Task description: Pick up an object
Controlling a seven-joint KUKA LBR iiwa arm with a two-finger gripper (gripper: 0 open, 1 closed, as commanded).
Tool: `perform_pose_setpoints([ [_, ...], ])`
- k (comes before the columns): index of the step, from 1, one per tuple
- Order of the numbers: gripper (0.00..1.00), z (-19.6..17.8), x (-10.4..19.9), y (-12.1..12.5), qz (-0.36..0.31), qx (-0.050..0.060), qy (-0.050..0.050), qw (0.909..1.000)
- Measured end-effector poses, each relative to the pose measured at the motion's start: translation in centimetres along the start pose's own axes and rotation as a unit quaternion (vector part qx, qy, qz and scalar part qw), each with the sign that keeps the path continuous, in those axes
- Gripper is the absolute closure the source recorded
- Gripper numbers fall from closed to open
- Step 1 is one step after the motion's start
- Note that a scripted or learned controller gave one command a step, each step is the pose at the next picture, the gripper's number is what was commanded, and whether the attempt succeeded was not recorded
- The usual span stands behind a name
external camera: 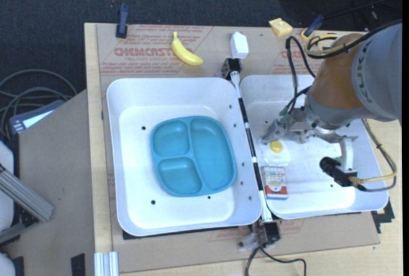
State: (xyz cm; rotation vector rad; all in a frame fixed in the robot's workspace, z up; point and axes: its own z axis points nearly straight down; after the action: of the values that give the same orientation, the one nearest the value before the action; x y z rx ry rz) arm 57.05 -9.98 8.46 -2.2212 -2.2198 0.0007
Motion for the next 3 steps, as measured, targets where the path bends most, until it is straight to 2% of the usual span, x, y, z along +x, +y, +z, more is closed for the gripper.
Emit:
perform_pose_setpoints([
  [1,1.0,-1.0,0.0,0.1,0.0,-0.002,0.0,1.0],
  [2,0.0,-1.0,0.0,0.1,0.0,-0.001,0.0,1.0],
  [3,0.0,0.1,0.6,-2.9,0.0,0.001,0.0,1.0],
])
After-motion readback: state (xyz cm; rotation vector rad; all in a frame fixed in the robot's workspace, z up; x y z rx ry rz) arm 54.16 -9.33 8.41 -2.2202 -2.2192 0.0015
